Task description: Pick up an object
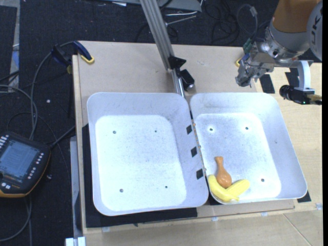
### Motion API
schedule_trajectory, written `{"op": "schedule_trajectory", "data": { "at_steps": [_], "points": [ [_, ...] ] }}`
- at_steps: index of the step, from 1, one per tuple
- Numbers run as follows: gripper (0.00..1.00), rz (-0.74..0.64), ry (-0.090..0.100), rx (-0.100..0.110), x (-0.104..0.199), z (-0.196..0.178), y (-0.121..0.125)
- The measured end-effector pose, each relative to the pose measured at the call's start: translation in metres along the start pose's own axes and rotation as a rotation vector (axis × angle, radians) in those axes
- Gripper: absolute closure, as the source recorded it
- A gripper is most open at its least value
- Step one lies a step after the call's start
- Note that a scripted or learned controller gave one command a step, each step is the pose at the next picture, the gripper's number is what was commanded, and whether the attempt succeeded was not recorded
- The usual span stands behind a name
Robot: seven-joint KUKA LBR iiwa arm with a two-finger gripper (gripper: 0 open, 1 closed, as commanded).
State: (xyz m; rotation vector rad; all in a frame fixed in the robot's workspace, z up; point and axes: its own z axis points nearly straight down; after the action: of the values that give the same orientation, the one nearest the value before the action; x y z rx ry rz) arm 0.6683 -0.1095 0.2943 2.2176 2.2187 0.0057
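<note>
Yellow plastic banana (228,190) | lying beside orange drumstick toy (223,174) | claw (247,76) hovering well apart, grip state unclear | pick not yet done

A robotics lab is showing itself here. A plywood bench (128,65) is sitting on dark carpet (41,14), bearing two white bins (102,111) at its centre. At nine o'clock a teach pendant (18,163) is lying on the floor, its cable (36,101) trailing upward. At twelve o'clock an aluminium rail (156,24) is slanting over loose wires (225,4), and at two o'clock the grey-and-orange arm (294,19) is reaching in.
</note>
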Motion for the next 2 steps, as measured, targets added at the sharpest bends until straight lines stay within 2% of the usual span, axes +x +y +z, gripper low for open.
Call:
{"op": "schedule_trajectory", "data": {
  "at_steps": [1, 2],
  "points": [
    [1.0, -0.003, 0.002, 0.007, 0.051, 0.019, -0.016],
    [1.0, -0.004, 0.002, 0.005, 0.103, 0.018, -0.035]
  ]
}}
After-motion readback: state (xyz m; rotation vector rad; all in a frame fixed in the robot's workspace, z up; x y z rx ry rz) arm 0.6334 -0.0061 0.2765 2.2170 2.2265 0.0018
